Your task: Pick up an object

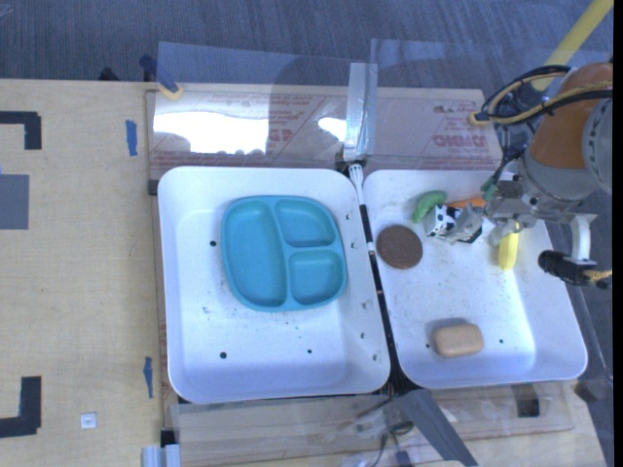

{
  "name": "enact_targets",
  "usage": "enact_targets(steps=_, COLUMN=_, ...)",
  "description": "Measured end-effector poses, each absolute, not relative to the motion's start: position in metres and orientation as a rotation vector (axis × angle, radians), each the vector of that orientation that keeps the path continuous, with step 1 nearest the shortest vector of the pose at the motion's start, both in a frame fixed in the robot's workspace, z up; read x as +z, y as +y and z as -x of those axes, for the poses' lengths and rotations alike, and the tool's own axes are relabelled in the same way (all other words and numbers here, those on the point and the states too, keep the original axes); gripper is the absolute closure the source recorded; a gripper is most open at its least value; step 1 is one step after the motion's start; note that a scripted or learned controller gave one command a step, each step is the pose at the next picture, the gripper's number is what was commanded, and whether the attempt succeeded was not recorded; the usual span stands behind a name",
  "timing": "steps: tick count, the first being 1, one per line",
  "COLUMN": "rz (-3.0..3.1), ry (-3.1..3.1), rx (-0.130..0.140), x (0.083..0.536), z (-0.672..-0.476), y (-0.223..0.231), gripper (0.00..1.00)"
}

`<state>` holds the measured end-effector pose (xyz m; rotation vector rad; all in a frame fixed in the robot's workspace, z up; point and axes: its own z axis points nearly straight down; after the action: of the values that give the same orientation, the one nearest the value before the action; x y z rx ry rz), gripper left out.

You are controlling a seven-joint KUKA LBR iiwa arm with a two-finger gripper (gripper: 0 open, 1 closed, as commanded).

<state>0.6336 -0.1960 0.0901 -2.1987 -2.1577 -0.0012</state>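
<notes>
Whether the gripper [492, 207] has closed on anything, I cannot tell; it sits low at the upper right of the right bin [545, 358], among a green piece [426, 204], a black-and-white toy [445, 221] and a yellow piece [507, 251]. A brown disc [399, 246] lies left of them; a tan block [457, 339] lower down. The left bin [185, 290] holds a blue divided tray [282, 251].

Free room and obstacles in the two bins

We see the blue plate [284, 251] filling the left bin's [185, 358] middle; in the right bin [555, 353], toys crowd the far edge, with open floor between brown disc [399, 246] and tan block [457, 339].
</notes>
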Motion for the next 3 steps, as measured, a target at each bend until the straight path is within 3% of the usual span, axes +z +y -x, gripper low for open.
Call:
enact_targets(steps=1, rz=2.27, ry=-2.13, rx=-0.037, x=0.09, z=-0.619, y=-0.194, gripper=0.0)
enact_targets(steps=2, rz=2.074, ry=-2.34, rx=-0.041, x=0.09, z=-0.609, y=-0.197, gripper=0.0)
enact_targets(steps=3, rz=1.942, ry=-2.45, rx=-0.036, x=0.089, z=-0.614, y=-0.2, gripper=0.0)
